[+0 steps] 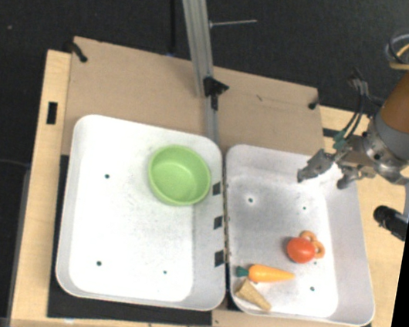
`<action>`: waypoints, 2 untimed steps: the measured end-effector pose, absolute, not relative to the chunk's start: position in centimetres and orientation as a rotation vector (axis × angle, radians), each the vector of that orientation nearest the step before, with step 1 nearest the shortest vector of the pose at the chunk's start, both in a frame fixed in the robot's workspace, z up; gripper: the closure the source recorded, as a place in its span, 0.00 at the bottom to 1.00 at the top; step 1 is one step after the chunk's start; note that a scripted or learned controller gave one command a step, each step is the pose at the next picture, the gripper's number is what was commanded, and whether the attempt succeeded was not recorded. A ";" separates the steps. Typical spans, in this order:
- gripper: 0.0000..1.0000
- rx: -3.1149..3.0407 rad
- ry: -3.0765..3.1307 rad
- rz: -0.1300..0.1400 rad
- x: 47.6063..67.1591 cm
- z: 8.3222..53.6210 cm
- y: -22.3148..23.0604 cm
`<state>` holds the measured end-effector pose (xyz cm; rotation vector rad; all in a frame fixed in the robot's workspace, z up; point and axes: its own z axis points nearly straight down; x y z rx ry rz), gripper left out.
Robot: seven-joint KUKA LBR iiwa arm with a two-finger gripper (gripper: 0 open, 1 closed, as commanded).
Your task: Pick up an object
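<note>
You have open floor across most of the right bin (274, 210), its things crowded toward the near edge. Your gripper (327, 171) hangs over the far rim, fingers spread, holding nothing. The tomato (300, 249), carrot (271, 274) and tan wedge (253, 294) lie well apart from it, nearer the camera.

R bin (350, 224): upper and middle floor bare, open for approach from above. 3 items crowd its near end: tomato (300, 249) mid-right, carrot (270, 274) just below it, tan wedge (254, 294) touching the front wall. L bin (88, 201): green bowl (179, 176) by the top-right corner, rest bare. Slanted metal rail (199, 40) crosses above the bins' divide at the far side.
</note>
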<state>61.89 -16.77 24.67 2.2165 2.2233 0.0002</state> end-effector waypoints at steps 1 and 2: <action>0.00 2.216 2.224 -0.001 61.9 24.7 -16.8; 0.00 2.222 2.221 -0.006 61.5 19.9 -17.8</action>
